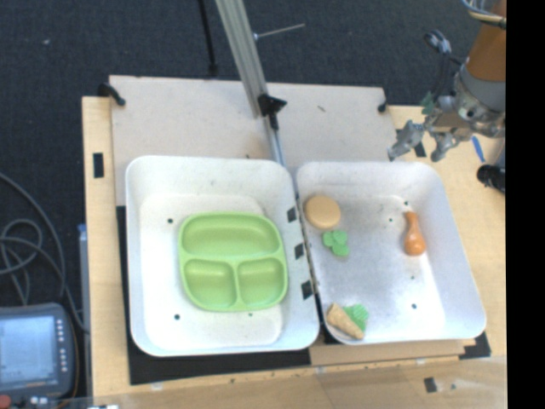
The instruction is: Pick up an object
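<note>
Orange, small and club-shaped, with a paler narrow neck pointing up-frame and a rounder bulb below: the toy food piece (413, 233). Lies in the right white bin (451, 262), toward that bin's right wall, roughly upright in the frame, touching nothing else. Rests flat on the speckled bin floor, well apart from the other items.

Hangs at the upper right of the frame, over the bin's far rim: the gripper (421, 147), carried on the grey arm with its orange band (487, 51). Fingers spread apart, nothing between them. Sits below the fingers in the frame and slightly to their right side, clearly separate from them, with bare bin floor between.

Elsewhere in the right bin: a round tan disc (323, 212) near the upper left corner, a small green piece (337, 243) just below it, and at the lower left a tan wedge (343, 320) touching a green leafy bit (358, 315).

Holds a light green divided plate (232, 260) with three compartments: the left white bin (153, 228), middle of the frame. Stands between the bins at their far edge: a slanted metal post (243, 45).
</note>
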Robot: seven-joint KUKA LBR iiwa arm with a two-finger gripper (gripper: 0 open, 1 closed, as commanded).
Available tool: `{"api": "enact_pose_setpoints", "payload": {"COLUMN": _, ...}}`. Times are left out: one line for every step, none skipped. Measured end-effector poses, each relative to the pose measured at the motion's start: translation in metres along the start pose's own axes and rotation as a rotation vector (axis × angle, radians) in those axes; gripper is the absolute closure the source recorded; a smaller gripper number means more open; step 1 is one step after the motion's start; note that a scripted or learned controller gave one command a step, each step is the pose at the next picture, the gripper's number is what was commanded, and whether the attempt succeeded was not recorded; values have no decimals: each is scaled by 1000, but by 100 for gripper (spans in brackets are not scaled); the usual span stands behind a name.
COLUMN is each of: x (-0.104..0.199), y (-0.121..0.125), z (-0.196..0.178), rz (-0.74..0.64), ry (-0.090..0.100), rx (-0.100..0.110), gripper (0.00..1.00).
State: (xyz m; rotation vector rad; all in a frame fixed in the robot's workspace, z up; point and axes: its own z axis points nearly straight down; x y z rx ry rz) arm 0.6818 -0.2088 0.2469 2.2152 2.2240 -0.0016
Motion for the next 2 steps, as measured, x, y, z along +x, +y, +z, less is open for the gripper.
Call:
{"api": "enact_pose_setpoints", "payload": {"x": 0, "y": 0, "z": 0, "rz": -2, "ry": 0, "rx": 1, "gripper": 0}}
{"api": "enact_pose_setpoints", "payload": {"x": 7, "y": 5, "z": 54, "rz": 0, "ry": 1, "rx": 4, "gripper": 0}}
